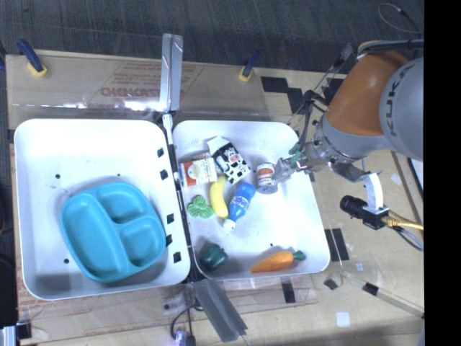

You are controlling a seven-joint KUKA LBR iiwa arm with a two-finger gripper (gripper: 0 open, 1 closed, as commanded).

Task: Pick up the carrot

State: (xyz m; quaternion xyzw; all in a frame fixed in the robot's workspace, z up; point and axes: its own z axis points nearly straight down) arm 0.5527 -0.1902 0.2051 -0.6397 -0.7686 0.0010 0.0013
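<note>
The carrot, orange with a green top pointing right, lies flat by the front wall of the right bin, near its front right corner. My gripper hangs over the bin's right part, well behind the carrot and apart from it. It is right next to a small silver and red can. The grey arm with its orange band reaches in from the right.
Toward the right bin's left side lie a cow-patterned carton, an orange carton, a banana, a blue bottle and a green vegetable. A dark green pepper sits left of the carrot. The left bin holds a blue divided plate.
</note>
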